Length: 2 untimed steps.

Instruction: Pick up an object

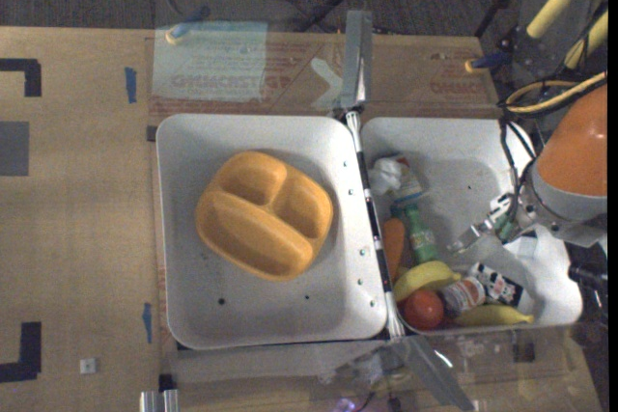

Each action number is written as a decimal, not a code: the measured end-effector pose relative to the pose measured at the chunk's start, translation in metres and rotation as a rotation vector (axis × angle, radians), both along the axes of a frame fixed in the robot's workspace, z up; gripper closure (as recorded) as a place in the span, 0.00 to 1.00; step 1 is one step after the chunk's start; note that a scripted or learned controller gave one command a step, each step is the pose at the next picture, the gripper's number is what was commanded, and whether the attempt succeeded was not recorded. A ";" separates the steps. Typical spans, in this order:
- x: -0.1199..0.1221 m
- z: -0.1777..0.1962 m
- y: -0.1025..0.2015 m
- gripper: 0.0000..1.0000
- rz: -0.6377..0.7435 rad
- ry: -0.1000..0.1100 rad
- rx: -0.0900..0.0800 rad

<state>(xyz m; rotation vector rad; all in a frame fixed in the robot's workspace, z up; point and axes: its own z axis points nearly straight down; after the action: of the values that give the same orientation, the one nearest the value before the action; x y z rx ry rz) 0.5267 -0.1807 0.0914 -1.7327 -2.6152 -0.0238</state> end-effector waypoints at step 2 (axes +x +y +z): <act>0.059 -0.001 -0.006 0.00 -0.042 -0.011 0.001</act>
<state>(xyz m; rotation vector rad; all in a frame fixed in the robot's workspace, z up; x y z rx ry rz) 0.5858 -0.1865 0.0903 -1.7917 -2.5856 -0.0347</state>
